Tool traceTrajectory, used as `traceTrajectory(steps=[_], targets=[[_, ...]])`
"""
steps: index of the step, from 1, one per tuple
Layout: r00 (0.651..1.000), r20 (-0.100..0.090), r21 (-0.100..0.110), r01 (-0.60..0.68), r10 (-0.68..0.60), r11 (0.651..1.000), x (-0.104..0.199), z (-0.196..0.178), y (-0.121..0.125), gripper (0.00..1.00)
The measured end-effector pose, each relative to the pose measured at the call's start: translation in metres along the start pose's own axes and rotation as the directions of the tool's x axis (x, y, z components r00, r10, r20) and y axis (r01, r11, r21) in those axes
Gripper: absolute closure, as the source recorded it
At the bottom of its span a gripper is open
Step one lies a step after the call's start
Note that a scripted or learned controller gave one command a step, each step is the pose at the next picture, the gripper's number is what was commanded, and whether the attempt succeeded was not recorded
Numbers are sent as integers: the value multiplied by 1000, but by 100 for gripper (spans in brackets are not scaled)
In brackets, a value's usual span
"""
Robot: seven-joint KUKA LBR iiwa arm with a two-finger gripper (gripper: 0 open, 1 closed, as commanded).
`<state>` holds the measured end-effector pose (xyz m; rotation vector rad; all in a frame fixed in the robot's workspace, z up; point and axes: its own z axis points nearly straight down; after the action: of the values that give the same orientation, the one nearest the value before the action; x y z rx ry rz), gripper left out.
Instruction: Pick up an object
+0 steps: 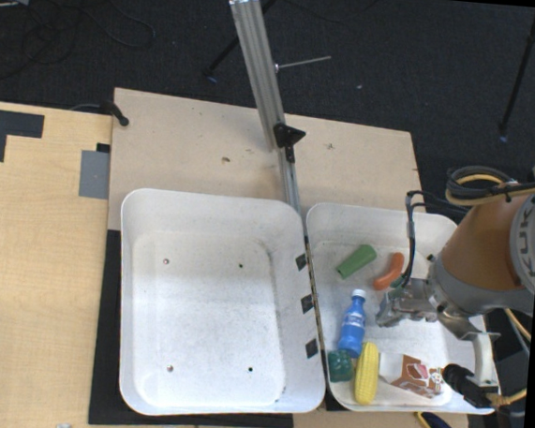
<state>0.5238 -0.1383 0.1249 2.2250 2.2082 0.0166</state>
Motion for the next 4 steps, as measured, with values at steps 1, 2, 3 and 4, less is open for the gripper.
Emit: traceTrajectory(steps=[1,2,3,4], targets=[[1000,3,11,9,-9,1000,0,-47,10,100],[1000,4,8,9,-9,1000,-2,-110,15,100],[1000,4,9,9,-9,1000,-3,-163,17,100],[1000,1,14,13,-13,1000,52,-154,40,100]])
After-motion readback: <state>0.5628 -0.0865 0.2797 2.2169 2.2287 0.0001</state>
